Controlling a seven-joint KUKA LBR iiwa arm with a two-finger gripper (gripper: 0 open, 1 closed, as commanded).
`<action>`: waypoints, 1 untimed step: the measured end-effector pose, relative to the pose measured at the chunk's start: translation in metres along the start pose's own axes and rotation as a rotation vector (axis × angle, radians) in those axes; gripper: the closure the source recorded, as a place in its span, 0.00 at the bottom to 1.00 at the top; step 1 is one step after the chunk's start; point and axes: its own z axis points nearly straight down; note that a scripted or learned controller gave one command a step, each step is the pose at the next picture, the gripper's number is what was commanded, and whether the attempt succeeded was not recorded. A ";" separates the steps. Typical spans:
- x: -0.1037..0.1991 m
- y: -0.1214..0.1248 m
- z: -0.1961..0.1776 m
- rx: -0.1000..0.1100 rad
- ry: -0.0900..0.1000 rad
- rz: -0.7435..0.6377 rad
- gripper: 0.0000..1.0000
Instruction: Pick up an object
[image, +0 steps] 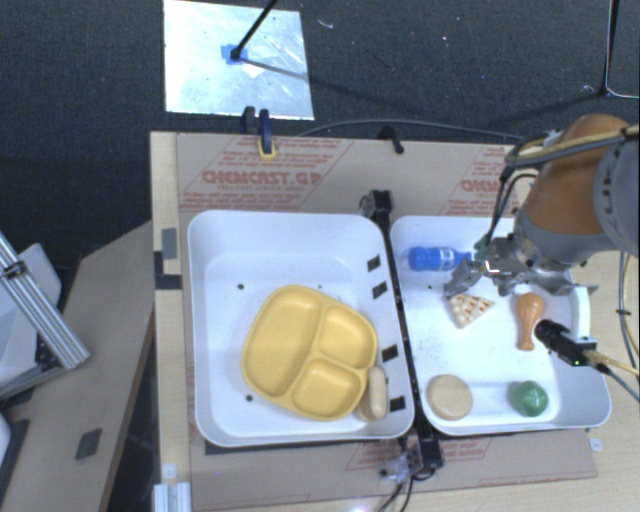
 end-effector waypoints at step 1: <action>-0.004 0.007 0.046 -0.001 0.000 0.002 0.00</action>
